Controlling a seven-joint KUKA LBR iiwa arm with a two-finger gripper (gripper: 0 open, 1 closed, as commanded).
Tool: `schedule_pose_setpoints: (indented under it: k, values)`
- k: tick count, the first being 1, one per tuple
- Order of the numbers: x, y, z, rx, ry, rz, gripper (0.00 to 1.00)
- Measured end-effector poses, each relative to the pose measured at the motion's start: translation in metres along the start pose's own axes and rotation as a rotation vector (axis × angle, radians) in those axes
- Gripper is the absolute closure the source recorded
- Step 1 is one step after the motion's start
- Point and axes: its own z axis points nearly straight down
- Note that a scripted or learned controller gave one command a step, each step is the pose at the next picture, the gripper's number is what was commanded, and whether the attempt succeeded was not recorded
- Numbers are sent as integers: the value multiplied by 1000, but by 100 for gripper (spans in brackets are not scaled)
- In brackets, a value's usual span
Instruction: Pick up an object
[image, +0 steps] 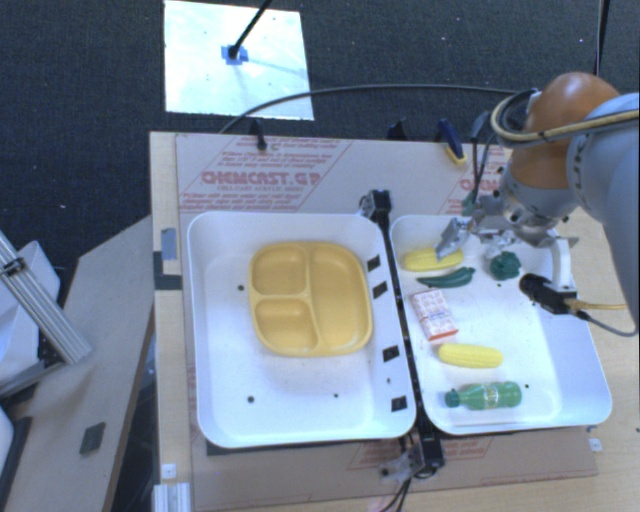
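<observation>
Your gripper (450, 238) hangs over the far left corner of the right bin (590, 385), its fingers slightly apart and pointing down at the yellow banana (428, 260) lying just beneath them; nothing sits between the fingers. That banana is your likeliest target: it looks like a light, hollow plastic toy, smooth and curved, so it may squirt out of a pinch. Take it across the narrow middle of its body, not along its length.

Crowding it, the dark green pepper (449, 278) lies just beside its near edge, close enough that a finger coming down on that side could land on it. The bin's wall and the black clips on the divider stand close to the left. A small green lump (505, 265) sits near to the right. Further toward you lie a red-and-white carton (434, 315), a corn cob (470, 355) and a green bottle (484, 396), all well apart. The yellow compartment plate (308, 298) rests in the left bin (225, 400).
</observation>
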Motion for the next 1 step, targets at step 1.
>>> schedule_pose_setpoints:
  k: [1]
  values:
    - [1,5,60,4,0,-4,0]
